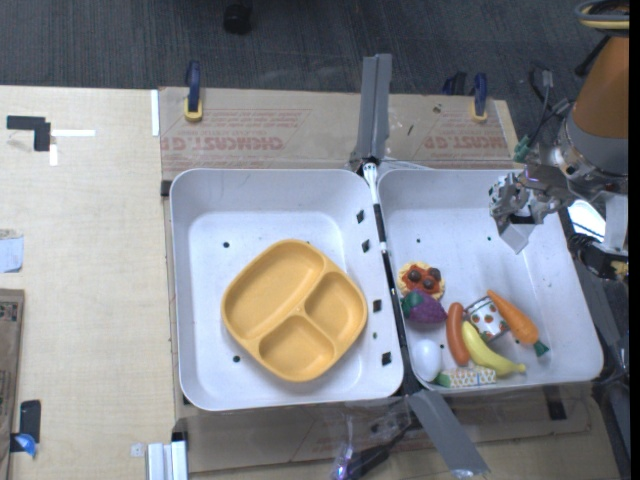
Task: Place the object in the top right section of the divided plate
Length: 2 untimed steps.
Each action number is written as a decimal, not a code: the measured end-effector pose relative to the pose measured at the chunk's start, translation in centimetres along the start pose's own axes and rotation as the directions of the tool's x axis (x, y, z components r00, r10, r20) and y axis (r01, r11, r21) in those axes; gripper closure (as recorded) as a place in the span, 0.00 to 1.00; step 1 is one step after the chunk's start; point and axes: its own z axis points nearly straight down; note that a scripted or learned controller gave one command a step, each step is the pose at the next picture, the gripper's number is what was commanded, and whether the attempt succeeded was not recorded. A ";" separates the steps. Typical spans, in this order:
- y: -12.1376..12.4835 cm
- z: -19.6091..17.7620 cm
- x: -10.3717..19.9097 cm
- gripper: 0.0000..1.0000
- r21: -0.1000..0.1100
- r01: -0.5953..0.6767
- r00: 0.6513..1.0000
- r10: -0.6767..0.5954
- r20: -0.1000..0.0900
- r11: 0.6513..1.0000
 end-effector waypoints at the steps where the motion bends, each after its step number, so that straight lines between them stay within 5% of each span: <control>1: 0.6 0.6 7.3 1.00 -0.001 -0.075 0.997 0.075 -0.002 0.997; 2: -4.8 0.2 12.4 1.00 0.002 -0.417 0.909 0.417 0.000 0.909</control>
